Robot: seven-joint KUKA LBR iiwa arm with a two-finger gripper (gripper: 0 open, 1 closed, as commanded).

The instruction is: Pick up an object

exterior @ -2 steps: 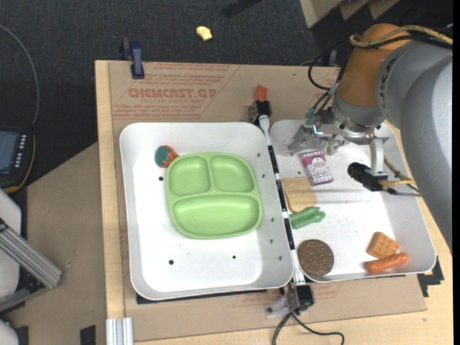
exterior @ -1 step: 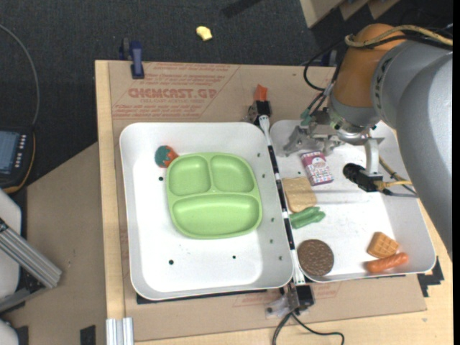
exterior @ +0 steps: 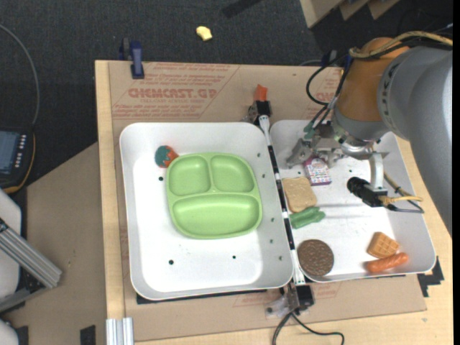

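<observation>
My gripper (exterior: 316,152) hangs low over the back left part of the right bin (exterior: 410,214), under the grey arm with its orange band. Just in front of it, almost touching, lies a small pink and white box (exterior: 318,173). A tan bread slice (exterior: 297,192) lies in front of the box by the bin's left wall. Closer to the front lie a green pod (exterior: 307,217) and a round brown cookie (exterior: 315,256). A waffle piece (exterior: 383,245) and an orange carrot (exterior: 386,264) sit in the front right corner.
The left bin (exterior: 144,250) holds a green divided plate (exterior: 213,195). A small red and green item (exterior: 166,155) lies at the plate's back left corner. A ridge where the bins meet (exterior: 280,200) runs front to back.
</observation>
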